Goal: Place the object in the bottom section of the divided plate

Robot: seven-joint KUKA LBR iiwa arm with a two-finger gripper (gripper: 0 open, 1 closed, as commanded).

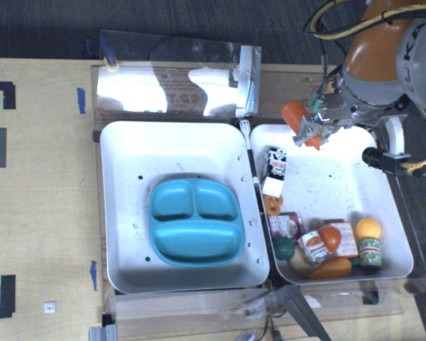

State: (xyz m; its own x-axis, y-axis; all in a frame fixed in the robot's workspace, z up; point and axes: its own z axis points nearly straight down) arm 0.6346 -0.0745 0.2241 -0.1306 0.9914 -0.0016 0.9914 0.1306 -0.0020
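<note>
The gripper (pixel 314 125) hangs over the upper left corner of the right bin (pixel 390 212), with an orange object (pixel 294 114) at its tip. Whether the object sits between the fingers or merely beside them cannot be told, nor can the set of the jaws. The arm (pixel 383 55) rises from there toward the top right, its orange band above the wrist.

Below the gripper, along the bin's left wall, lie a black-and-white carton (pixel 275 162) and a white block (pixel 272 187). A heap of toy food (pixel 326 244) fills the bin's lower edge, with a yellow fruit (pixel 368 228) at its right.

The left bin (pixel 121 190) holds the blue plate (pixel 196 220), well apart from the gripper. Its two small sections face the top and its one wide section (pixel 197 241) faces the bottom.
</note>
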